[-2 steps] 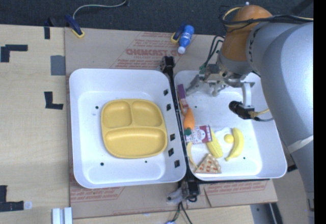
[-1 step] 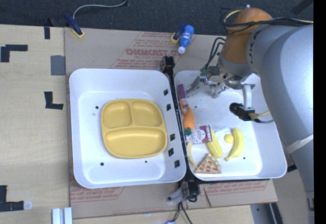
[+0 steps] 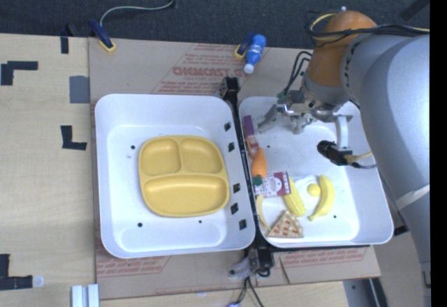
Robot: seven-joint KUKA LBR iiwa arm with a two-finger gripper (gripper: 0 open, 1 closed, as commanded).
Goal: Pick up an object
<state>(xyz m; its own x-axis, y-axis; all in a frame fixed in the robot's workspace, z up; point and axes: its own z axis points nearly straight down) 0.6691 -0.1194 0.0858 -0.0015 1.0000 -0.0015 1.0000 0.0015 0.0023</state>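
Cardboard-topped counter, two white bins | hand (image 3: 279, 116) over right bin (image 3: 363, 229), grip unreadable | toys (image 3: 293, 201) bunched low; risk: missed grab

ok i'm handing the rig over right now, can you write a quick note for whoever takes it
Gripper: over the upper part of the right bin, nothing seen between its fingers; open or shut can't be told.
Things: banana, corn, waffle slice, carrot and a small carton lie in the lower half of the right bin. Yellow divided plate sits in the left bin.
Done: nothing picked yet.
Left: descend on one object, grip, lift.
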